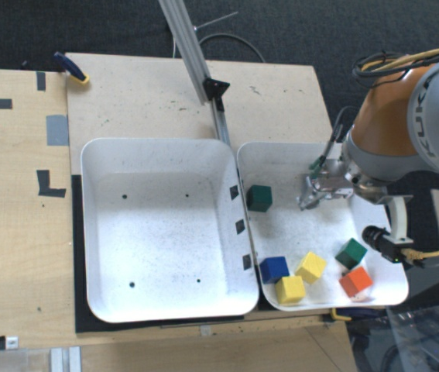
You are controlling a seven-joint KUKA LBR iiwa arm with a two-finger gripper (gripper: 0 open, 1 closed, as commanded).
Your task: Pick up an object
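We cannot tell the finger state of the metal gripper [310,198], hovering in the right white bin [281,157]. The dark green cube [259,198] lies just beside it, ungrasped; approach step, needing descent over it.

A pale wooden tabletop [142,99] carries two shallow white bins side by side, the left bin [95,208] and the right bin [281,155]. A blue-and-yellow clamp [72,67] lies at its upper left, with grey tape patches [57,130] below.
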